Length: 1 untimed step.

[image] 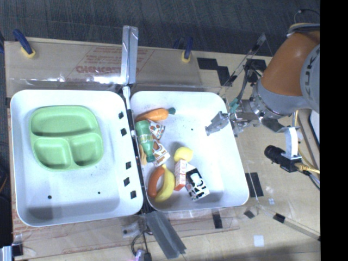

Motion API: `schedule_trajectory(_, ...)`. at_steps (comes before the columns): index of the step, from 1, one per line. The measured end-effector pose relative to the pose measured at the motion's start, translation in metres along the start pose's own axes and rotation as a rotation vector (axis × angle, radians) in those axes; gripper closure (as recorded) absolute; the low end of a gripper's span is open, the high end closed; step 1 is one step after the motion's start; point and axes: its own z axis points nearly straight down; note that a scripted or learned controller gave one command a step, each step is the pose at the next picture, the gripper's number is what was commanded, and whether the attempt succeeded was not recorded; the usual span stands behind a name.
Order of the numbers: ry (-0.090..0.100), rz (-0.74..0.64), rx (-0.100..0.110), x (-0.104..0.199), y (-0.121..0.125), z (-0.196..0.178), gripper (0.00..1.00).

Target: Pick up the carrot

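Observation:
The carrot (154, 114), orange with a green stem end, lies at the upper left of the right bin (217, 192), next to the divider between the bins. My gripper (216, 124) hangs over the right bin's upper right area, about a hand's width to the right of the carrot. Nothing shows between its fingers. The grey wrist and orange band (288, 64) reach in from the right.
Below the carrot lie a green bottle (143, 136), a snack packet (159, 152), a lemon (182, 154), a banana and sausage (161, 184), and a black-and-white carton (196, 185). The left bin (22, 200) holds a green divided tray (66, 136).

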Motion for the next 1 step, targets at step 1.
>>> schedule_trajectory(1, 0.001, 0.176, 0.001, 0.0785, 0.0384, 0.0818, 0.0)
